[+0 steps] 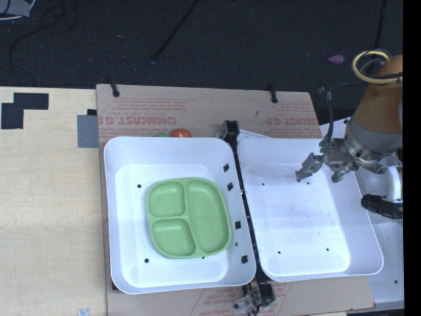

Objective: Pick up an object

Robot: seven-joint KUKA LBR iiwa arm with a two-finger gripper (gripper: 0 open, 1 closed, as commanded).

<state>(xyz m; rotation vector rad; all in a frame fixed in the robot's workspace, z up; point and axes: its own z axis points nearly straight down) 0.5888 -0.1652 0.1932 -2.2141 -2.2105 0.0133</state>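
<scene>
A light green divided plate (189, 216) with three compartments lies flat in the left white bin (125, 163). My gripper (322, 173) hangs over the upper right part of the right white bin (296, 242), far to the right of the plate. Its two fingers are spread apart, one fingertip (305, 172) pointing left, and nothing sits between them. The orange band of the arm (381, 107) rises above it at the right edge.
A small red object (179, 133) lies just behind the left bin's far rim, on the cardboard sheet (197, 110) under both bins. A black divider strip (240, 203) runs between the bins. Wooden bench (46, 209) lies to the left.
</scene>
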